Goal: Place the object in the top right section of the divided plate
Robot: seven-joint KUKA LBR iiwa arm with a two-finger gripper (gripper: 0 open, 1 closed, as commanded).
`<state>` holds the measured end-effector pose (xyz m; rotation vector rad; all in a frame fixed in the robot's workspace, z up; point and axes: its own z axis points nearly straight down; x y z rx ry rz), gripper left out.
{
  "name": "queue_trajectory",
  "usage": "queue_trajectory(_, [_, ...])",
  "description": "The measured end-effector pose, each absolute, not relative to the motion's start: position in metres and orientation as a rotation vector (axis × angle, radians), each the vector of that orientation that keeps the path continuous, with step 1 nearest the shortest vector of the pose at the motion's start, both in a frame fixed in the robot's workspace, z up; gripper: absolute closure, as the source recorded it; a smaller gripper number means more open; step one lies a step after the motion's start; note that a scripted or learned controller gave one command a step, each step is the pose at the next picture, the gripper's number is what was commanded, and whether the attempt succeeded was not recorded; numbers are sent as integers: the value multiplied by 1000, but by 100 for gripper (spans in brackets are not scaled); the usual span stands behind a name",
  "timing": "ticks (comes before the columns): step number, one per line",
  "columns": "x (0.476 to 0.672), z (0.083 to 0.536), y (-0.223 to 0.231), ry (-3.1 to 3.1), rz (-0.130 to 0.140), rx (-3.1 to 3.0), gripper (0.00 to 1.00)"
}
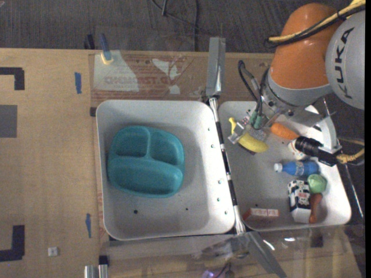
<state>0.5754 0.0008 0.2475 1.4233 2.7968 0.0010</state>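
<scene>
A: Where is the gripper (253, 123) now?

B: Low in the right bin (342, 213), just above the banana (253, 143). Whether it grips the banana or how wide it stands, I cannot tell; the wrist hides this.

A: And the plate (145, 160)?

B: In the left bin (116, 213), well apart, to the left of the gripper. Its top right section (166, 148) is the nearest one to the arm, so I think the carry goes straight left over the bin walls.
</scene>
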Motion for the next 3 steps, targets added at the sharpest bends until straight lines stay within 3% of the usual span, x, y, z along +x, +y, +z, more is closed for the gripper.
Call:
queue_trajectory(1, [576,237,36,2767,1,1486,100])
queue_trajectory(2, [621,223,154,2634,3,1708,100])
queue_trajectory(3, [621,223,154,2634,3,1707,0])
